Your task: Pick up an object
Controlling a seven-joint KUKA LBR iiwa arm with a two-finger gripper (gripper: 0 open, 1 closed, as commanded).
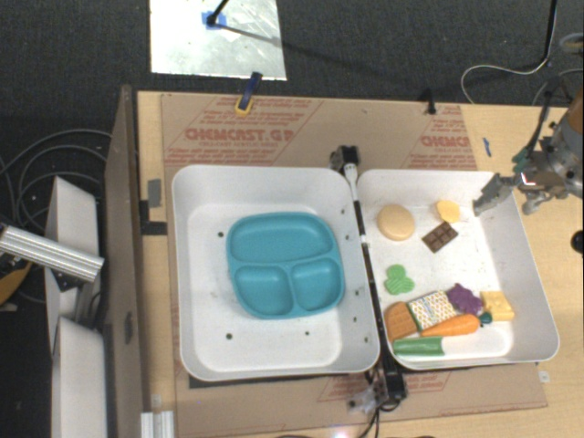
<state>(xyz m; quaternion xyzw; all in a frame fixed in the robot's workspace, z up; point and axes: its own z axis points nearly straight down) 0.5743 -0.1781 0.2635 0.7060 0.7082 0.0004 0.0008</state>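
Observation:
The right bin holds several toy foods. A round beige cookie, a small yellow piece and a brown chocolate square lie near its back. A green piece sits in the middle. Purple grapes, a yellow cheese block, an orange carrot, a patterned wafer and a green bean crowd the front. My gripper hovers over the bin's back right corner, open, with nothing between its fingers. It is to the right of the yellow piece.
The left bin carries a blue three-compartment tray. A black divider rail runs between the bins. Cables and a metal bar lie off the bench at left.

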